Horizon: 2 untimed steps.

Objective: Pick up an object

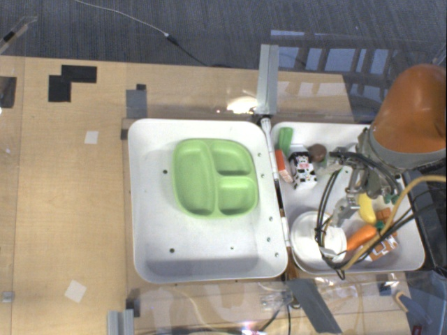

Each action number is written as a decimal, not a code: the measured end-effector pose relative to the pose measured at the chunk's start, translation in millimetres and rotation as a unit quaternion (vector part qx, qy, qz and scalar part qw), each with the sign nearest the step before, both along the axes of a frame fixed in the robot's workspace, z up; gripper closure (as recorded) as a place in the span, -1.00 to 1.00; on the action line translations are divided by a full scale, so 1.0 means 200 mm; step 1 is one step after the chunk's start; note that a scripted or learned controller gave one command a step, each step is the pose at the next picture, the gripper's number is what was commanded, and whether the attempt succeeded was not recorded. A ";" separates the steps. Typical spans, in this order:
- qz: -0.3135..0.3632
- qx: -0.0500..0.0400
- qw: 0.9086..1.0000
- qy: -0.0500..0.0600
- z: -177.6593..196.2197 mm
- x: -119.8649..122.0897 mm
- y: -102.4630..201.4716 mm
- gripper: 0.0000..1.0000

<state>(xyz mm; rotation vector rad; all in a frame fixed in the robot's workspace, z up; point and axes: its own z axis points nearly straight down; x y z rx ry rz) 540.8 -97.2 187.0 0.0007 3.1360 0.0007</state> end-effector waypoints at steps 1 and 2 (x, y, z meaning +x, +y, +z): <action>0.023 -0.002 1.000 -0.007 -0.46 0.11 -0.30 -1.00; -0.068 -0.001 0.997 0.021 -0.49 0.56 -0.09 -1.00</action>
